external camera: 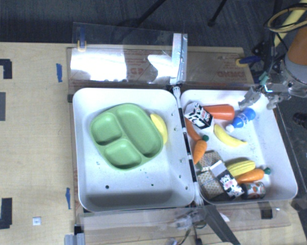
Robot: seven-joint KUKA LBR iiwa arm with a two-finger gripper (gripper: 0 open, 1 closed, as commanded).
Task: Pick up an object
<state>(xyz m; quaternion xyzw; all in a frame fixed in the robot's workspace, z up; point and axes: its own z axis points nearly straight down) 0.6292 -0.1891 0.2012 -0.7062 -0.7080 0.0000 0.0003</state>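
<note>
- My gripper (pixel 259 96) hangs over the right bin's (pixel 283 152) far corner, fingers spread apart, gripping nothing.
- The blue bottle (pixel 244 118) lies just below them, beside a banana (pixel 229 136).

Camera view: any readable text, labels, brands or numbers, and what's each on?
None legible.
Brown cardboard panels behind the two white bins: reddish printed lettering, too blurred to read.
Small black-and-white cow-patterned carton: markings, no readable words.
Small patterned packets at the right bin's near edge: print too small to read.
</note>
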